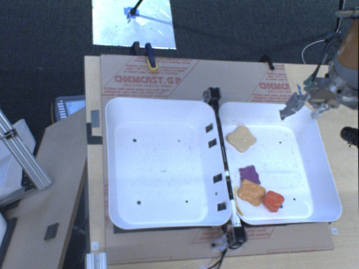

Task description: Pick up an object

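The gripper [305,103] hangs above the far right corner of the right bin [322,150], at about 1 o'clock from that bin's centre, and its two fingers stand apart with nothing between them, so it is open and carries no object. One finger [290,106] points down toward the bin's upper rim. Four objects lie inside the right bin. A beige piece [242,138] rests near the divider [220,144], at about 10 o'clock from the bin's centre. A purple piece [249,174] lies lower, at about 7 o'clock, and just below it, touching it, lies an orange-yellow piece [251,192]. A red-orange piece [273,200] sits just beside the orange-yellow one, at its 4 o'clock. All four are well apart from the gripper. The left bin [120,122] stands at 9 o'clock beside the right one.
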Robot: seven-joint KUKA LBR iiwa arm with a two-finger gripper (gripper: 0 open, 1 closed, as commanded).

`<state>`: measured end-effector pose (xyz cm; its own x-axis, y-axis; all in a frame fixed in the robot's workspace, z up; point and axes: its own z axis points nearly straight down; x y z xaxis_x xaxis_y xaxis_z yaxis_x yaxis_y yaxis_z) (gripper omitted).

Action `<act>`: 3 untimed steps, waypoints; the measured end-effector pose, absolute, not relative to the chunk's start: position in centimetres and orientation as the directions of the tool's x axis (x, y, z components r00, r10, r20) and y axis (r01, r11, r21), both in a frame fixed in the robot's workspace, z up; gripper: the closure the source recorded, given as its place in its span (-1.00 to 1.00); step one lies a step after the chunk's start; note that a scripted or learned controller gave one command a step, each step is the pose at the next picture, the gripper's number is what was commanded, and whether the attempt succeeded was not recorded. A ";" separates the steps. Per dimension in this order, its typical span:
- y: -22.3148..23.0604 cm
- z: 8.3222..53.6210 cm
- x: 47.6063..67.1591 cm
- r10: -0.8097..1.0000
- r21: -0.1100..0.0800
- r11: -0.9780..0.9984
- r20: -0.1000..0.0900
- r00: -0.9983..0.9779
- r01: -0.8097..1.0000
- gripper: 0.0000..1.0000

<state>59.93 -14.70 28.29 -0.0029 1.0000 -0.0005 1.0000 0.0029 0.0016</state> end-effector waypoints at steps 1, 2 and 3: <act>-15.5 46.9 63.1 1.000 0.021 0.007 -0.006 -0.006 1.000 -1.00; -15.4 47.1 63.0 1.000 0.009 0.010 -0.003 -0.010 1.000 1.00; -2.6 51.0 60.9 1.000 0.008 0.017 0.003 -0.017 1.000 1.00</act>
<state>60.91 -2.64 51.04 -0.0175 0.9998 0.0034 0.9998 0.0175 0.0075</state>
